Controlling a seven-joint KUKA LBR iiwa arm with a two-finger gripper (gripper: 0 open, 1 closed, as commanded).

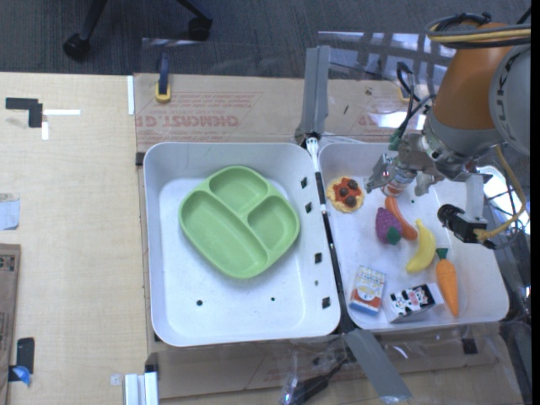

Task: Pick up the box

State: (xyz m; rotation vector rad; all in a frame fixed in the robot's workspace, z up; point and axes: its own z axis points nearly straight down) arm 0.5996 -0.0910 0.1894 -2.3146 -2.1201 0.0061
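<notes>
a: where's the box [368, 288]?

b: lying flat near the front wall of the right bin [498, 306], white and blue with a small orange picture. i can't read any print on it. just to its right lies a black-and-white carton [415, 300], cow-patterned, almost touching.

a: so which one is the task's thing?

b: either could pass; i take the blue-and-white one, as a guess.

a: and the end effector [396, 180]?

b: up at the far side of the same bin, well apart from the box, above the purple grapes [387, 226] and an orange carrot-like piece [400, 218]. whether it's released or clenched i cannot tell; nothing shows gripped in it.

a: so progress?

b: early, i'd judge. the box sits untouched; reaching, closing and lifting are all left.

a: anything else nearby?

b: a banana [421, 248], a carrot [447, 286], a small pizza toy [346, 193]. the left bin [160, 251] holds a green divided plate [240, 220].

a: any writing?

b: mirrored red lettering on the cardboard [211, 112] on the bench behind the bins, not clearly legible.
</notes>
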